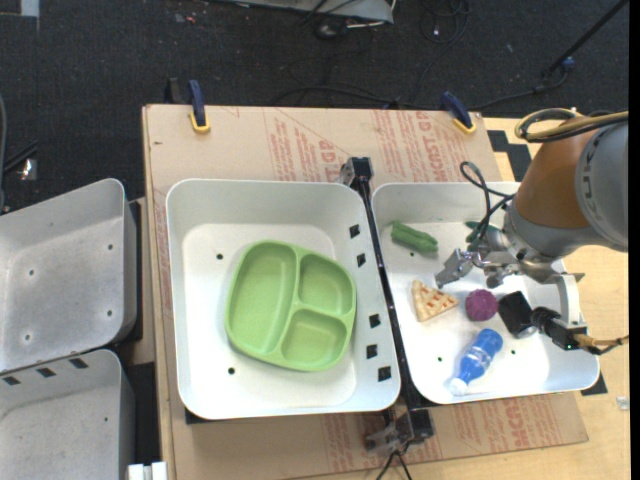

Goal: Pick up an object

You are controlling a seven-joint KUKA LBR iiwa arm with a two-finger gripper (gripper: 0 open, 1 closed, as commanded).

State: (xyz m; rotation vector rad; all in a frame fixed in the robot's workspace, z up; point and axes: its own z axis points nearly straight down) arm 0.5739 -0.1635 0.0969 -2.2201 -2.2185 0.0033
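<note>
The end effector (452, 269) hangs low over the right bin (440, 196), in its middle stretch, reaching in from the right. Whether it is spread or pressed together I cannot tell; the metal tips blur against the white floor, and nothing shows pinched there. The nearest candidate is the pizza slice toy (433, 301), lying just below and slightly left of the tips, its point aimed up toward them and its crust end toward the bin's near wall. A purple ball (481, 304) sits just right of the slice, a green pickle-like piece (413, 236) lies above and left with its long axis running left to right, and a blue bottle (476, 357) lies slanted nearer the front. The left bin (200, 208) holds a green divided plate (291, 306). A short drop toward the camera looks enough to reach the slice
</note>
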